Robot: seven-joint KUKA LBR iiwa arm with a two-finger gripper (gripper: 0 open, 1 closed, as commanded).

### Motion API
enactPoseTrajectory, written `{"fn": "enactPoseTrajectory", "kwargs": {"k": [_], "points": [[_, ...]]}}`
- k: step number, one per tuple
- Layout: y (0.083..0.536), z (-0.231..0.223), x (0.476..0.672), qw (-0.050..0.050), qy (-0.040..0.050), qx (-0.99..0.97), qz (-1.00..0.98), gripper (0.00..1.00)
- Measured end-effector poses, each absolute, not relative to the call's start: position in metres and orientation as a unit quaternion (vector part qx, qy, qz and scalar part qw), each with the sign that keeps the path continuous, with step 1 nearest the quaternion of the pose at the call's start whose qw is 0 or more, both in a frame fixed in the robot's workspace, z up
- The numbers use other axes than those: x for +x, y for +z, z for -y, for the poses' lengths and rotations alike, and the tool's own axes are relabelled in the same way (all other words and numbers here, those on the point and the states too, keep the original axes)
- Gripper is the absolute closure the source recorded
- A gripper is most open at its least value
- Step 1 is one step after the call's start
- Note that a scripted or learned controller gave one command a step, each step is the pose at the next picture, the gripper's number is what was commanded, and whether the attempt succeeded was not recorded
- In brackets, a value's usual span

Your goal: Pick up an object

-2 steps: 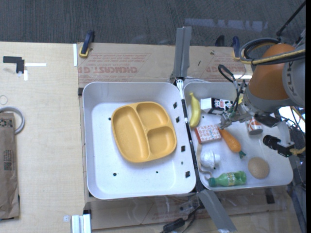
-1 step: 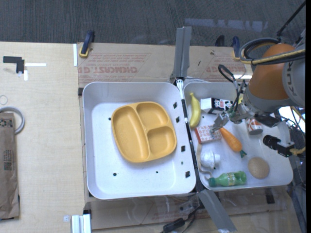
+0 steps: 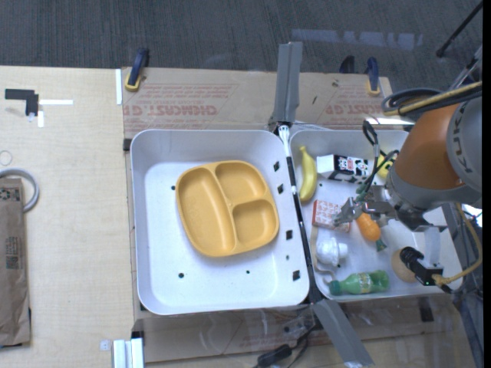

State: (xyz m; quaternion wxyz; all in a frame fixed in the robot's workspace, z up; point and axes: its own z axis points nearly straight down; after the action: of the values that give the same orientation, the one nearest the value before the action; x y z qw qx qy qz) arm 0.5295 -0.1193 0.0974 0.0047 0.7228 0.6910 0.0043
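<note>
Gripper (image 3: 360, 208) is down inside the right bin (image 3: 399, 291), and honestly you can't tell from this angle how wide it's spread or whether it has anything, the wrist and that orange band (image 3: 428, 153) cover too much of it. Closest thing to the tips is the small orange object (image 3: 369, 228), just beside them on the near side, maybe touching, can't say. On the far-from-arm side of the tips you've got the red and white packet (image 3: 326, 213) right next to them. Beyond the tips toward the back wall sits the banana (image 3: 307, 175) and a black and white carton (image 3: 347, 165). Nearer the front you'll see a white lump (image 3: 331, 251) and a green bottle (image 3: 360, 283) lying on its side. Well apart, over in the left bin (image 3: 153, 228), a yellow divided plate (image 3: 228, 207) lies flat
</note>
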Motion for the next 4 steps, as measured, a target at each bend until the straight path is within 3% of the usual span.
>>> {"fn": "enactPoseTrajectory", "kwargs": {"k": [1,2,3,4], "points": [[0.191,0.082,0.548,0.000,-0.0002,0.558,-0.830,0.00],[0.215,0.092,0.589,0.001,-0.0003,0.555,-0.832,0.00],[0.118,0.107,0.559,0.000,-0.0003,0.515,-0.857,0.00],[0.092,0.141,0.538,0.000,-0.0002,0.479,-0.878,0.00]]}}
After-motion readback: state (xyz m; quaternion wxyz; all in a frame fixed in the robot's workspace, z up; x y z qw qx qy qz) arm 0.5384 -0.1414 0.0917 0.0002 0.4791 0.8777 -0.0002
